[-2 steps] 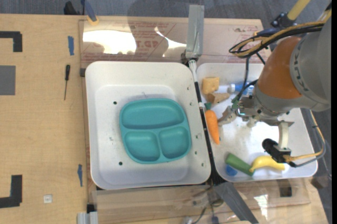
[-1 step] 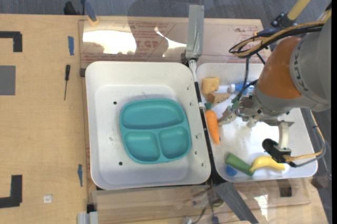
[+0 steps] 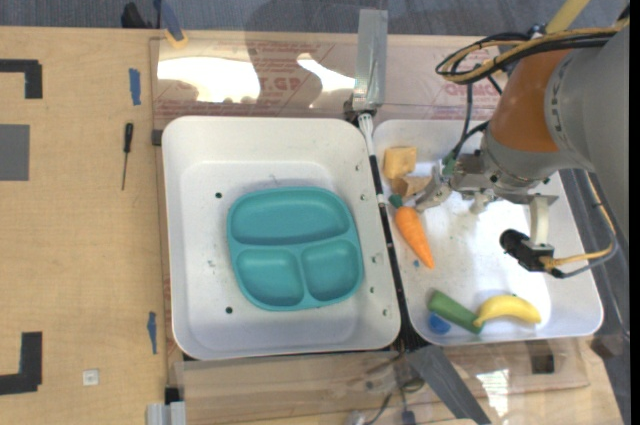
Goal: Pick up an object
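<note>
**Arm low over the right bin, nothing in its grasp that I can confirm**

From my seat I see the arm reaching in from the right, its gripper (image 3: 452, 190) low in the far left part of the right bin (image 3: 580, 313). I cannot tell how wide it stands; the metal parts at the wrist blur together against the white floor, and I see no object between them.

The candidates all lie in that bin. A tan block (image 3: 400, 162) sits in the far left corner, hard against the wall shared with the other bin. The carrot (image 3: 414, 234) lies just near of it, slanting toward the near side, its thick end close to the gripper. I judge these two the likeliest targets, since the gripper hangs just right of them. The corner placement makes the block awkward: the wall leaves little room on that side.

Along the near edge lie a green piece (image 3: 453, 309) and a banana (image 3: 509, 311), touching or nearly so, with something small and blue (image 3: 439, 323) beside the green one. They are well apart from the gripper.

The left bin (image 3: 190, 243) holds a teal divided tray (image 3: 294, 247), lying flat in its middle, presumably a drop spot.

On the surface to the left a screwdriver (image 3: 126, 153) lies clear of everything.
</note>
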Tool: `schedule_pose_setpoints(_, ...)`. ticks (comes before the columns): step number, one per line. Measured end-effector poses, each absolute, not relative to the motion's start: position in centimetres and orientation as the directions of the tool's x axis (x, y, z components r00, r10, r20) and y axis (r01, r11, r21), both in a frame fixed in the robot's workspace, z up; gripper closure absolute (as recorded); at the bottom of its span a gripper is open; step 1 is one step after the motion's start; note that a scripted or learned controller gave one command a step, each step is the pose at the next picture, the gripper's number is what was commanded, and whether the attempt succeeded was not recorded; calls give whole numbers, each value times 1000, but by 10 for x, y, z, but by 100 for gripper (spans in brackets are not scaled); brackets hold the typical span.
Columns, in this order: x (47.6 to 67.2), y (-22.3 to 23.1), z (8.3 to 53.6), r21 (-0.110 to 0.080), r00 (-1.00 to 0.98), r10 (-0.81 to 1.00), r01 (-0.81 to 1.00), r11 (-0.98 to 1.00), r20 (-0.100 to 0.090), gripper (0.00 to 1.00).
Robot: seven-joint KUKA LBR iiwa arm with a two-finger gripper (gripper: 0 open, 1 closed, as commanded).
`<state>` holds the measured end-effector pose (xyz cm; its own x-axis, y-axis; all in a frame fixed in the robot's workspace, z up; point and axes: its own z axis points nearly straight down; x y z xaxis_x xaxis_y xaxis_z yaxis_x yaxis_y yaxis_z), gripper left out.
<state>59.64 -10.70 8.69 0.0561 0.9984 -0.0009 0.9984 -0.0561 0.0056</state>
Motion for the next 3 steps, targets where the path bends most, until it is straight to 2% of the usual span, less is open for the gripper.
schedule_pose_setpoints(1,651,-138,85,-26,-47,999,999,47,11,0)
schedule_pose_setpoints(2,660,-148,84,-44,-26,999,999,27,21,0)
schedule_pose_setpoints(3,663,-134,129,-14,-72,997,997,72,0,0)
